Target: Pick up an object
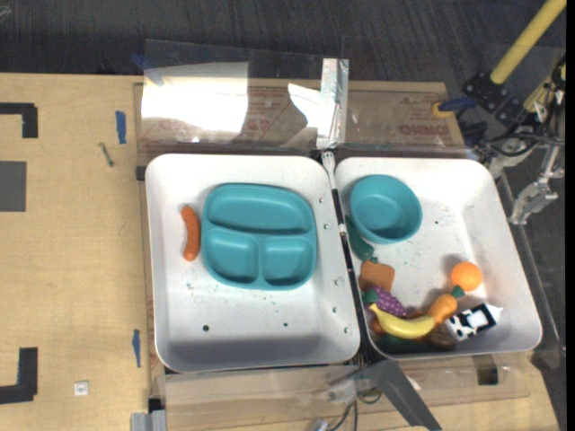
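The right bin [503,241] holds a teal bowl [384,207] at its far left. A cluster of toy food lies along its near edge: a yellow banana [404,324], purple grapes [388,299], an orange-brown block [375,274], a carrot [441,308], an orange fruit [465,276] and a black-and-white piece [473,321]. In the left bin [171,321] sits a teal divided plate [260,234], with an orange sausage [190,233] lying beside its left edge.
A clear plastic wall [243,106] stands behind the bins. Yellow and black equipment with cables [517,88] crowds the upper right. The tan bench top [63,268] stretches out to the left of the bins.
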You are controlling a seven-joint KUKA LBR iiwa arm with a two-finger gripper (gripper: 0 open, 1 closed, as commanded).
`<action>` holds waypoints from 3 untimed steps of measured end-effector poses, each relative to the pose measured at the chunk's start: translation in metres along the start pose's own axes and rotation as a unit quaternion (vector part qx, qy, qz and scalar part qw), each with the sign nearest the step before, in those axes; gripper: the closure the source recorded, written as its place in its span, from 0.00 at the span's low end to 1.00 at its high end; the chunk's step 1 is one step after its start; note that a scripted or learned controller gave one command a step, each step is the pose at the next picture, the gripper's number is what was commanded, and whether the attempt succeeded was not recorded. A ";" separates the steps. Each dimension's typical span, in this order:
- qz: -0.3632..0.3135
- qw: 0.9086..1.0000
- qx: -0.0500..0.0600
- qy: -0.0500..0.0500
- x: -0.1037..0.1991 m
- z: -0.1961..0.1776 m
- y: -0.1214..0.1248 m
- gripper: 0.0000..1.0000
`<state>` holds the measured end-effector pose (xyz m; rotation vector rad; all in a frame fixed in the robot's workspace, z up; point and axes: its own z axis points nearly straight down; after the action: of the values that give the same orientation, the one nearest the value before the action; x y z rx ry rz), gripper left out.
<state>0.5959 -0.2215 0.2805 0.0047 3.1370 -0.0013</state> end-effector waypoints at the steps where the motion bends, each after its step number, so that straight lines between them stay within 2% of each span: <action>1: -0.022 1.000 0.001 -0.004 0.018 0.181 0.005 0.00; 2: 0.051 0.999 0.000 0.002 -0.066 0.192 0.030 0.00; 3: 0.081 0.997 0.005 0.003 -0.065 0.192 0.048 0.00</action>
<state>0.6622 -0.1734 0.0888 0.2598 3.1324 -0.0158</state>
